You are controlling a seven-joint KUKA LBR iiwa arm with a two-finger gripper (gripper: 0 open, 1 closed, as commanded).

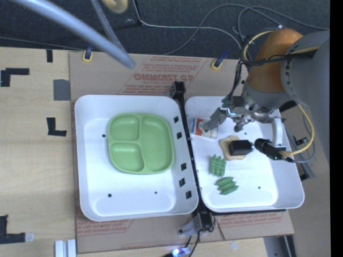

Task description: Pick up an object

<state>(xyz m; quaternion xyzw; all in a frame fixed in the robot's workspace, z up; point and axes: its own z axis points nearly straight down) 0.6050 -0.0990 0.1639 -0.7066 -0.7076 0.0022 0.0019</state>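
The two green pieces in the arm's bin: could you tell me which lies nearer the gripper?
The upper green piece, just below the gripper in the view; the lower green piece sits farther down.

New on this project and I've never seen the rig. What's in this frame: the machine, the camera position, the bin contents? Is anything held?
There is one camera, fixed above the bench and looking down at a slant. The grey arm with the orange band is a robot reaching in from the right. Its gripper hangs over the right bin. That bin holds an upper green piece, a lower green piece and a small red-and-white item by the divider. The left bin holds a green divided plate. Nothing is visibly held.
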